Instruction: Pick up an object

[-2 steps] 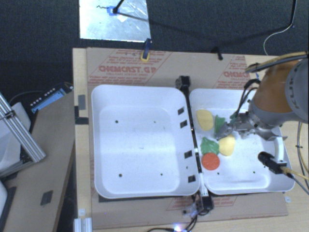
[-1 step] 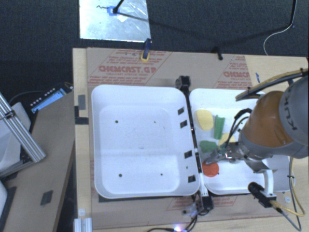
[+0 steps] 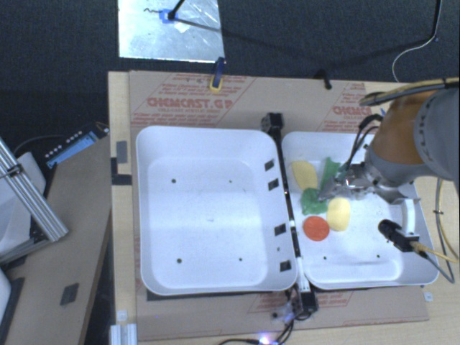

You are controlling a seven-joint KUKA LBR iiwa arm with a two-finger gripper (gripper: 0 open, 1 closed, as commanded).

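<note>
Apparently mid-reach, the gripper (image 3: 332,187) hovers low over the green object (image 3: 316,192) in the right bin (image 3: 359,268), between two yellow pieces; whether it is open, I cannot tell. Next likely needs a descent and a firm close.

The arm (image 3: 424,139) is built from thick rounded segments, 1 grey shell at the right and 1 broad orange band beside it. A cluster of thin cables, black and yellowish, loops over the top of the orange section. Below the band sits a grey collar that narrows to a small metallic wrist piece. The gripper (image 3: 332,186) is dark and silvery, too small to make out further.
</note>
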